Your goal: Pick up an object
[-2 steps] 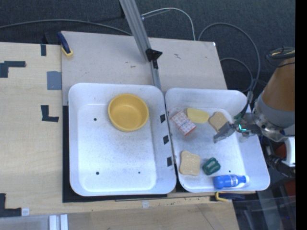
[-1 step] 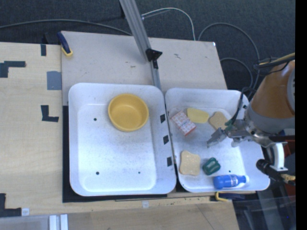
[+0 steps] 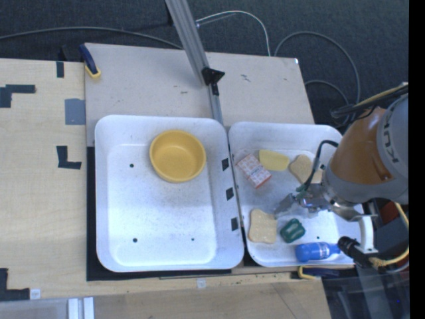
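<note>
Arm enters from the right, orange band above the wrist, end effector (image 3: 297, 203) lowered into the right bin (image 3: 279, 130); finger state cannot be determined. Nearest: blue bottle (image 3: 317, 251), green object (image 3: 291, 230), tan piece (image 3: 262, 226). Beyond: patterned packet (image 3: 254, 169), yellow piece (image 3: 273, 159). Left bin (image 3: 113, 198) holds a yellow bowl (image 3: 177, 155). Pale counter (image 3: 146, 78), dark floor behind.

No text, brand, number or sign can be read. A red-and-white pattern is seen on the small box (image 3: 254, 170) just right of the yellow bowl (image 3: 177, 155), but its print is too small to be made out.
</note>
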Robot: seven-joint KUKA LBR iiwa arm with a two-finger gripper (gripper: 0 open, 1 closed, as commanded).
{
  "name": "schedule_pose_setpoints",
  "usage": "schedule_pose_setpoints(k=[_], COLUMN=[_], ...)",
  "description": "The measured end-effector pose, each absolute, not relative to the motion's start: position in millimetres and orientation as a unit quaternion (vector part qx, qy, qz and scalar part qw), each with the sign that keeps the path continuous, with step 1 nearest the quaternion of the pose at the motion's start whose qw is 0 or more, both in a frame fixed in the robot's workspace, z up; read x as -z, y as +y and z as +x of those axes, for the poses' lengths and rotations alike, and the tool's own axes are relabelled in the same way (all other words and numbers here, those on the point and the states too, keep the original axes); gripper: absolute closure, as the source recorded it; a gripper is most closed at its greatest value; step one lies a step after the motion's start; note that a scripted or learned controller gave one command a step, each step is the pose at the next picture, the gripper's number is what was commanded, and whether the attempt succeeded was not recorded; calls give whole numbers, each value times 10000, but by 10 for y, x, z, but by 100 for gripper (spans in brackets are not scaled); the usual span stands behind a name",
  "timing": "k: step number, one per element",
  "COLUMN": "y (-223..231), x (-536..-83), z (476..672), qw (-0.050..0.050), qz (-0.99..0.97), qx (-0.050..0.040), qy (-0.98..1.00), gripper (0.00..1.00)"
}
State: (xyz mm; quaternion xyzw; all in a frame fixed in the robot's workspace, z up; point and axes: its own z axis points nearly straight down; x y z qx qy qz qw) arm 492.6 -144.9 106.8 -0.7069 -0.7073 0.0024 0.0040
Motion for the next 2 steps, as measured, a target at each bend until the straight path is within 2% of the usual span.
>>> schedule_pose_setpoints(k=[1, 2], y=[-1456, -1451], x=[-933, -1041], z=[4939, 4948], qw=[9, 4], qz=[-7068, -7067], qx=[5, 15], qy=[-7075, -7076], gripper=[0, 100])
